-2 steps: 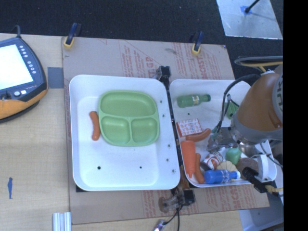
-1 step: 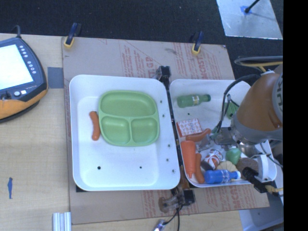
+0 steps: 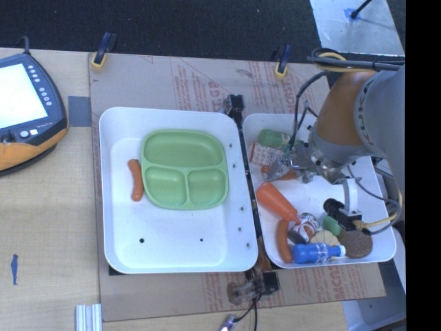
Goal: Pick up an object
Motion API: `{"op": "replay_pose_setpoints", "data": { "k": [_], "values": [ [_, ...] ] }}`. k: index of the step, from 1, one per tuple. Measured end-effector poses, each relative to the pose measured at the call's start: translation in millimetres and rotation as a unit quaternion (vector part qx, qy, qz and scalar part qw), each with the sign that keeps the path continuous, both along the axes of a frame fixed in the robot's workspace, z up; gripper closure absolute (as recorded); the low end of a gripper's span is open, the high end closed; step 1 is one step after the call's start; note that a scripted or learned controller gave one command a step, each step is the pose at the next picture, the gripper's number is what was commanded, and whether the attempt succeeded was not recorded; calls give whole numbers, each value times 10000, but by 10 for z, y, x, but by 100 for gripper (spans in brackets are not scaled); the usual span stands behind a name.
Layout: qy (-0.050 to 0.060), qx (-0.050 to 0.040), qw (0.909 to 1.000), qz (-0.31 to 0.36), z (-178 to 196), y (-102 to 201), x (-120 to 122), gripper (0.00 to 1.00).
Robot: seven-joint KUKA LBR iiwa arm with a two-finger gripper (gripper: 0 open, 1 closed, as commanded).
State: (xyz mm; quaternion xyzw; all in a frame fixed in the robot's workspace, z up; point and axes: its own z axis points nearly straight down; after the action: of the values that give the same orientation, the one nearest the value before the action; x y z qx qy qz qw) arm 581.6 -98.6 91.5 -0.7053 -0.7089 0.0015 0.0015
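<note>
Arm leaning over the right bin, gripper down near its far-left corner.

From here I cannot tell how the gripper is set. It sits just beside an orange carrot lying mid-bin; a blue bottle rests by the near edge. In the left bin, a green divided plate sits toward the far edge, a small sausage alongside its left side.
</note>
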Motion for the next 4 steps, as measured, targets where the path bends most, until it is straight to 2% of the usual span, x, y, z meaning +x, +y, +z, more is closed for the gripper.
{"op": "replay_pose_setpoints", "data": {
  "k": [1, 2, 3, 4],
  "values": [
    [-4, 5, 10000, -9, 3, 61, 376, 0],
    [1, 4, 10000, -10, 2, 6, 368, 0],
    [-12, 1, 10000, -9, 5, 38, 469, 0],
    [64, 15, 10000, -23, -17, 57, 681, 0]
  ]
}}
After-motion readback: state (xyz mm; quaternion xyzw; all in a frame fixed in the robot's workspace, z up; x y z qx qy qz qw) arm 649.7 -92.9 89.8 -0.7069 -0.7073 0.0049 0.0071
